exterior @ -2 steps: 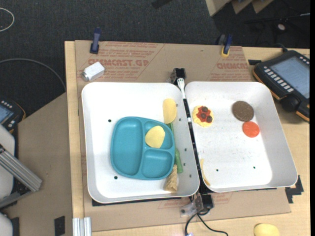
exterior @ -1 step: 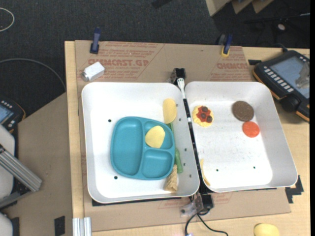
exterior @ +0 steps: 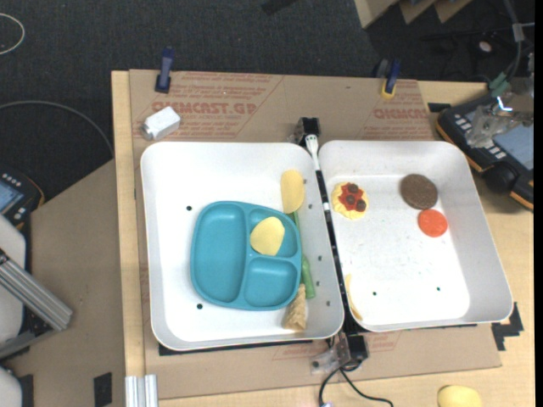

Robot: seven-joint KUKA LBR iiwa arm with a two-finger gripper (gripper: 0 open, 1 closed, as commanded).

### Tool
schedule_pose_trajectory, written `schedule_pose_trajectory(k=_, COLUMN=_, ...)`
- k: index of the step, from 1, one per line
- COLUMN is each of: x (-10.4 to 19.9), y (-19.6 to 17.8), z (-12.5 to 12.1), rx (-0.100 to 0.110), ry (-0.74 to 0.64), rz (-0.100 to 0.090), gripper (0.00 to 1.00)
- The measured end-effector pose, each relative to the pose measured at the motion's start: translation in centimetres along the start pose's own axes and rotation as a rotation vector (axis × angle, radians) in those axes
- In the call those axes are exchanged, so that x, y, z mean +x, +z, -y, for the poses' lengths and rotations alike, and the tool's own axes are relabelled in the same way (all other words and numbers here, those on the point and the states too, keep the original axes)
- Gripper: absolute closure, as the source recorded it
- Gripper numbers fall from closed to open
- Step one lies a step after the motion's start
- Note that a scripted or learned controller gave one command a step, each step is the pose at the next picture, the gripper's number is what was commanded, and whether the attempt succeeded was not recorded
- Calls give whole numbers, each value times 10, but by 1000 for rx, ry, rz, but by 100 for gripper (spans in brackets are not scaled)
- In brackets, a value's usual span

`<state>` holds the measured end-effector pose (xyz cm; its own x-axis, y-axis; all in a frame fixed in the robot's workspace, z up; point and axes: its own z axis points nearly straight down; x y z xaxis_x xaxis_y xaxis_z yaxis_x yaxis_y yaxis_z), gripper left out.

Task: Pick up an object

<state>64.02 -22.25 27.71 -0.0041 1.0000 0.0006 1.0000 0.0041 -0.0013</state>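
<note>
Hiding under teal tray (exterior: 229,257) edge: green stick (exterior: 306,278), partly.

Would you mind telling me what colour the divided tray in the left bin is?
The divided tray is teal blue, seen best in the camera view.

Two white bins: left bin (exterior: 170,227), right bin (exterior: 458,287), both w/ a few small black dots on the floor. Left bin holds a teal divided plate (exterior: 225,257); a pale yellow piece (exterior: 268,236) sits at its 2 o'clock compartment. A 2nd pale yellow piece (exterior: 292,191) lies off the plate at 1 o'clock. Green strip (exterior: 306,276) at the plate's 3–4 o'clock edge, tan-beige crumbly bit (exterior: 296,312) at 5 o'clock. Right bin: yellow round w/ red and dark spots (exterior: 350,200) at 10 o'clock, brown disc (exterior: 418,191) at 12, orange-red disc (exterior: 433,223) just below it. Bench board (exterior: 254,100) is tan cardboard w/ red print; blue clamps (exterior: 165,70) at its top edge.
</note>
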Motion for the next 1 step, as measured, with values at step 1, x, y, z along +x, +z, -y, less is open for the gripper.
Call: schedule_pose_trajectory(k=1, x=112, y=16, z=41, rx=4, ry=-1, rz=-3, gripper=100)
